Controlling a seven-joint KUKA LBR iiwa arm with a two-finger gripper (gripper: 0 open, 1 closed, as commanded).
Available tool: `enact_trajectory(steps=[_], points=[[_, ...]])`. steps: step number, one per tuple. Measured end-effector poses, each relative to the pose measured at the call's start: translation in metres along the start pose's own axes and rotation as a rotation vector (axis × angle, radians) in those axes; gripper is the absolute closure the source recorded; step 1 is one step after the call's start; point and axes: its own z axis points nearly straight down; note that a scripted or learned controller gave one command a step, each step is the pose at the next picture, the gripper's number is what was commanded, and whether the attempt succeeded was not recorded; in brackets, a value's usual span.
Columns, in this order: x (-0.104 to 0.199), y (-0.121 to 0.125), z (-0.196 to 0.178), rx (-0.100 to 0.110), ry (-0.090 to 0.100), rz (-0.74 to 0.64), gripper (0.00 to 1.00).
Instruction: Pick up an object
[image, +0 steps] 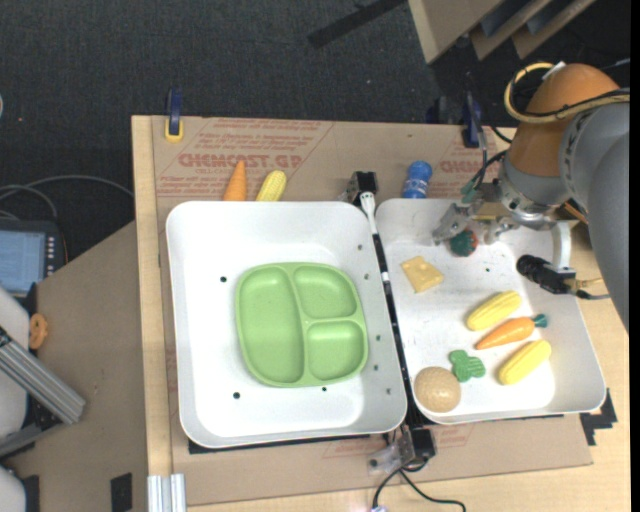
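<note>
Carrot (508, 332) lies aslant, green top (540, 321) toward upper right.

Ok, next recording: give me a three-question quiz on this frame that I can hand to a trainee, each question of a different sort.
1. True or false: the green divided plate lies in the right bin.
2. Multiple choice: which item lies nearest the hand? A) the cheese wedge B) the broccoli C) the round bread roll
3. Fill in: between the two yellow pieces in the right bin lies an orange ____.

Key
1. False; it lies in the left bin.
2. A
3. carrot, between the corn and the other yellow piece.
</note>
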Motion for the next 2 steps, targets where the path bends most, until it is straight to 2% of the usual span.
enact_trajectory(steps=[1, 2], points=[[-0.004, -0.003, -0.01, 0.004, -0.003, 0.005, 1.0], [0.074, -0.042, -0.106, 0.004, 0.003, 0.0, 1.0]])
